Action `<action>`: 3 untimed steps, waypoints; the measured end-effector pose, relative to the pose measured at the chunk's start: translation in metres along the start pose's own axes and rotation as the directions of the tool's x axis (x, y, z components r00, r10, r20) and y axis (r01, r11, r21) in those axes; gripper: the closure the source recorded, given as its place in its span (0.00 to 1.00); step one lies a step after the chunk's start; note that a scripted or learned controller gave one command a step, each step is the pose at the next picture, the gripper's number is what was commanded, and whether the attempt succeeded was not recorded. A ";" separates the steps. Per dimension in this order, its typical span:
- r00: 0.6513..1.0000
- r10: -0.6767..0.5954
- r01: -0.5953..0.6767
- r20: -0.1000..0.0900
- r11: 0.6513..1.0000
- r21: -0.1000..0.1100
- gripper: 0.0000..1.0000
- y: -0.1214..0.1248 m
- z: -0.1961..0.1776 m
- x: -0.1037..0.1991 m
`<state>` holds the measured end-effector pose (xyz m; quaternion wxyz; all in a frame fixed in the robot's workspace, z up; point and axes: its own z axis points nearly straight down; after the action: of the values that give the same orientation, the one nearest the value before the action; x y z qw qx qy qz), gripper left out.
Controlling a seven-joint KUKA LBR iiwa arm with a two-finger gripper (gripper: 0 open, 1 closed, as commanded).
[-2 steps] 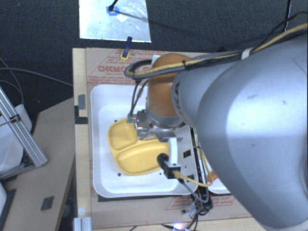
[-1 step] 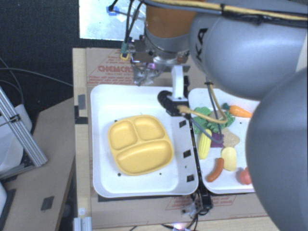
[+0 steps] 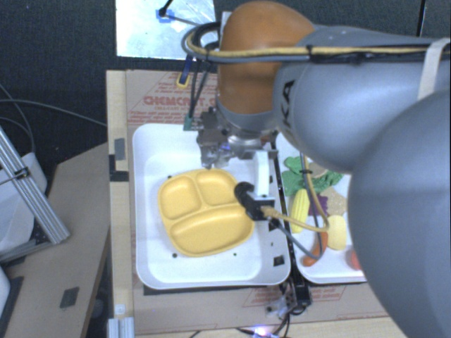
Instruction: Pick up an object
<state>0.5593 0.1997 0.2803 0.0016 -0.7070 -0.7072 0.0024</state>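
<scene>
A yellow plate point(image 3: 203, 214) with three compartments lies in the left white bin point(image 3: 151, 259), towards its middle. My gripper point(image 3: 212, 152) hangs over the far part of that bin, just beyond the plate's far rim, under the orange band point(image 3: 257, 55) of the arm. Nothing can be seen held in it. The right bin point(image 3: 331, 277) holds toy foods: a corn cob point(image 3: 299, 208), a green leafy piece point(image 3: 315, 179), a yellow lemon-like piece point(image 3: 337, 232), an orange carrot-like piece point(image 3: 315, 250) and a purple piece point(image 3: 321, 204). The arm hides most of the right bin.
A black plug on a yellow cable point(image 3: 248, 200) hangs over the plate's right edge, near the wall between the bins. A cardboard sheet point(image 3: 158, 104) lies under the bins. A metal frame point(image 3: 28, 189) stands at the left.
</scene>
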 end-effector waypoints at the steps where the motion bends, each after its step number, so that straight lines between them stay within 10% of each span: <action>1: 1.000 0.003 -0.003 0.001 1.000 0.003 1.00 -0.071 0.045 -0.049; 2: 1.000 0.000 0.000 -0.005 1.000 -0.023 1.00 -0.071 -0.093 -0.088; 3: 1.000 -0.004 0.004 0.002 1.000 0.009 1.00 -0.070 0.105 -0.036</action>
<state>0.4883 0.1632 0.1754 0.0043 -0.7058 -0.7084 0.0064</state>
